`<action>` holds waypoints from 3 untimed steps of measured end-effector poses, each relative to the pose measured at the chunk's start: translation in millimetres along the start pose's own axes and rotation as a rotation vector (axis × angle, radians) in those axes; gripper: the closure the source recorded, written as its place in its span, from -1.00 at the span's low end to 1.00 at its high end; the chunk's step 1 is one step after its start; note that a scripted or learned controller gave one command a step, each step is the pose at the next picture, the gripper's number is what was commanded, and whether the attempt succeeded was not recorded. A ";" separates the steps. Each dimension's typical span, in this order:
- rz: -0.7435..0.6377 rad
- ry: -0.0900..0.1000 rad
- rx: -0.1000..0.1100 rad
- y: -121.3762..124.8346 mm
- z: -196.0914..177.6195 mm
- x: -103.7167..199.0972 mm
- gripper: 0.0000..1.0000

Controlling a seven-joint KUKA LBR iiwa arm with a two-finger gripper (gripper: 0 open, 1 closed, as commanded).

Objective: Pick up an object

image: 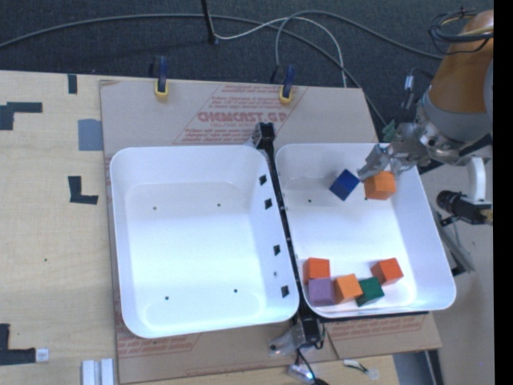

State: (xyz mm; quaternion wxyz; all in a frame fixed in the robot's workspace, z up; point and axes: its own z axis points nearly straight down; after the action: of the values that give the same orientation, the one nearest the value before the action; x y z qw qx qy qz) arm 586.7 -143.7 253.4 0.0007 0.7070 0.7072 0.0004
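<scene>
The right shallow white plastic bin (417,215) holds seven small cubes: one blue cube (345,184) and one orange cube (380,185) near its far wall, and a near-edge cluster of three orange-red cubes (318,269), one purple cube (321,291) and one dark green cube (370,290). The left white bin (192,239) sits touching it. The grey two-finger gripper (383,164) hangs directly over the far orange cube, seemingly touching its top; I cannot tell whether the claw is spread or pinching it.

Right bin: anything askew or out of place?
Nothing spilled or damaged. Five blocks cluster at the right bin's near edge. A blue block and an orange block sit apart near the far side, beside the gripper; the blue one is turned cornerwise.
</scene>
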 end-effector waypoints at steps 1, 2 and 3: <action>-0.004 0.001 0.002 15.5 -2.1 56.4 1.00; -0.005 0.002 0.002 27.3 -2.6 115.3 1.00; -0.004 0.001 0.004 35.0 16.7 168.7 1.00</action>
State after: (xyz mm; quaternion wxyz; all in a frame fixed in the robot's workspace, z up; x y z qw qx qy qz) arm 621.8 25.0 236.7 -0.0011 0.7055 0.7087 -0.0006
